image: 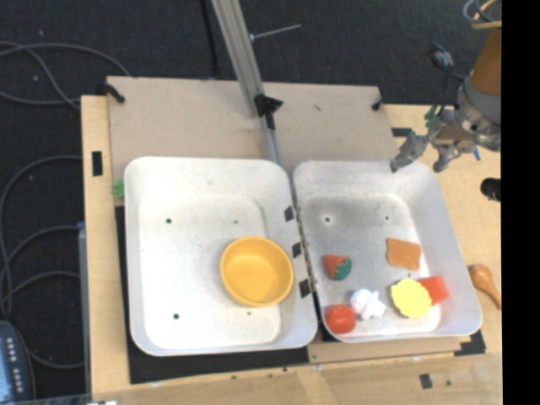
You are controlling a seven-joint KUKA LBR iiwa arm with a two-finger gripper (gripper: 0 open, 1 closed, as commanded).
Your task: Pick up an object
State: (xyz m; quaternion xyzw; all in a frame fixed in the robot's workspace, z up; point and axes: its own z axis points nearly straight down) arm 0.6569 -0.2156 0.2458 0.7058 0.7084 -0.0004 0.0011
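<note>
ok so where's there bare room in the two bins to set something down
Left bin: bare all around the yellow bowl, mostly its far and left floor. Right bin: far half bare, below the hand. Crowded: its near edge, with the orange block, yellow piece, white lump and red ball.

bench fittings and surroundings around the two bins

a tan wooden bench top sits on dark carpet, with a paler cardboard sheet laid across its far half. a slanted aluminium rail rises from the sheet's middle, ending in a black clamp just behind the gap between the bins. black clips sit along that gap. loose cables curl over the carpet at left. a small orange-brown piece lies on the bench just right of the right bin, and a dark device shows at the lower left corner.
</note>
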